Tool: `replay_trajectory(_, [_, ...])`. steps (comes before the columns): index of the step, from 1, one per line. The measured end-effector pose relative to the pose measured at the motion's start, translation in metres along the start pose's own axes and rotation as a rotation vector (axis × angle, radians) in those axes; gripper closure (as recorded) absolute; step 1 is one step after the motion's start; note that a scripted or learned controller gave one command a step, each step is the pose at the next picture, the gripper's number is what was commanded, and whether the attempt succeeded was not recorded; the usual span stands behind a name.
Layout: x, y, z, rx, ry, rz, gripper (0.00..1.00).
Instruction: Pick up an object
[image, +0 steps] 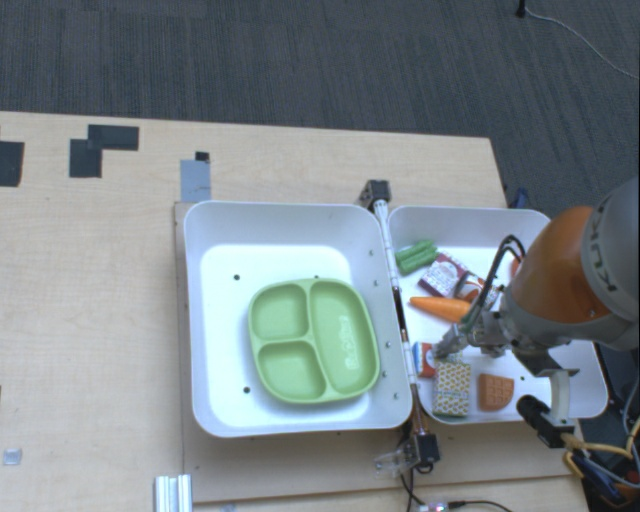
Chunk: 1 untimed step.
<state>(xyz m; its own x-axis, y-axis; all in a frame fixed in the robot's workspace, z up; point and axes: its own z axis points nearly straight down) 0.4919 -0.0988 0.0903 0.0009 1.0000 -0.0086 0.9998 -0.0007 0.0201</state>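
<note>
Closest to the lens, the grey arm with its orange band (560, 265) fills the 3 o'clock side of the view and hangs over the right bin (590, 395); its gripper (462, 335) sits low at about the centre of that bin, just above a checkered block (452, 387) and beside a small red-and-white packet (425, 358) at its 9 o'clock; whether the jaws are spread or pressed together I cannot tell, since the wrist and cabling hide them, and nothing visibly sits between them; so, judging by this, the pick is not yet made, and what is left is to close on one item and lift it clear. Candidates lie crowded: an orange carrot (440, 307) at the gripper's 11 o'clock, a green pod-shaped toy (415, 255) and a dark maroon wrapper (443, 272) further toward 12 o'clock, an orange-brown biscuit-like piece (494, 391) at 5 o'clock; these lie near or touching one another, so a closing grip may well nudge a neighbour or catch two at once. At 9 o'clock the left bin (215, 400) holds a green divided plate (313, 340), well apart from the gripper and no obstacle; the bins' shared wall (394, 310) stands near the packet and could hamper a grasp there.
</note>
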Motion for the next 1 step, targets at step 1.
replay_trajectory(1, [0.0035,0.0036,-0.0127,-0.005,0.008,-0.004,1.0])
